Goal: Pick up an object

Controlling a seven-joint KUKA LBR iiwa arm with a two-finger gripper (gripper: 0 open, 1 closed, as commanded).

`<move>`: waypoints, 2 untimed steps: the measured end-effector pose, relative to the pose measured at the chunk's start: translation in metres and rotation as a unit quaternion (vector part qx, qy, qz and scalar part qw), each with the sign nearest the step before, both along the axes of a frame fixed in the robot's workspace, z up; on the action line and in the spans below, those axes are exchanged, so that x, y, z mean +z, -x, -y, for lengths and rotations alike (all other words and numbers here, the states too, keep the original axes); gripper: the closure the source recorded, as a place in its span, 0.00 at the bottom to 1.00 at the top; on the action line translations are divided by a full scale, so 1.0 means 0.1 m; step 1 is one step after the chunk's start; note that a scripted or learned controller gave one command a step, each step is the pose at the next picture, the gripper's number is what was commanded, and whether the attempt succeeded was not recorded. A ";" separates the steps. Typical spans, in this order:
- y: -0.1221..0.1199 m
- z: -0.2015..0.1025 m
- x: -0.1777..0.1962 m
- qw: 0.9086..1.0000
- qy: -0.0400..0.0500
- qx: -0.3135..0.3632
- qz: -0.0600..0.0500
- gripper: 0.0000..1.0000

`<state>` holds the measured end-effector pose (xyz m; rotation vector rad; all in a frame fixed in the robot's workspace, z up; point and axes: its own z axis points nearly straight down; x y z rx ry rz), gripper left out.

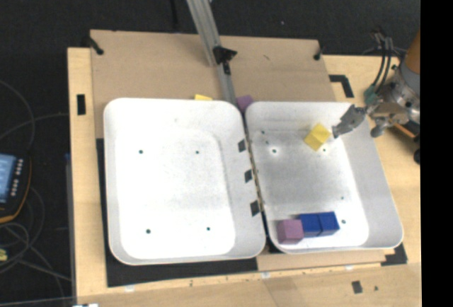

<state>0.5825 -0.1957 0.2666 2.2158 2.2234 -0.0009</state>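
The arm enters from the right, and its gripper (352, 119) is seen above the far right edge of the right bin (368, 185), just beside a yellow block (318, 137). Whether the block is touched cannot be decided from this view, and it cannot be told how the gripper is set, since it appears only as a small grey shape. The yellow block lies alone in the far part of the right bin, so it is probably chosen as the object to be picked, because free space is left around it. A purple block (289, 230) and a blue block (318, 223) are placed close together against the near wall, where a grasp would be judged harder. The left bin (127, 157) holds nothing to be picked, and small yellow and purple pieces are noticed behind the far rims.
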 end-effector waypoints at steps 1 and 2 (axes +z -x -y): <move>-0.32 0.08 -1.62 1.000 -0.001 0.000 -0.001 0.00; -0.85 0.10 -1.69 1.000 0.000 0.000 0.002 0.00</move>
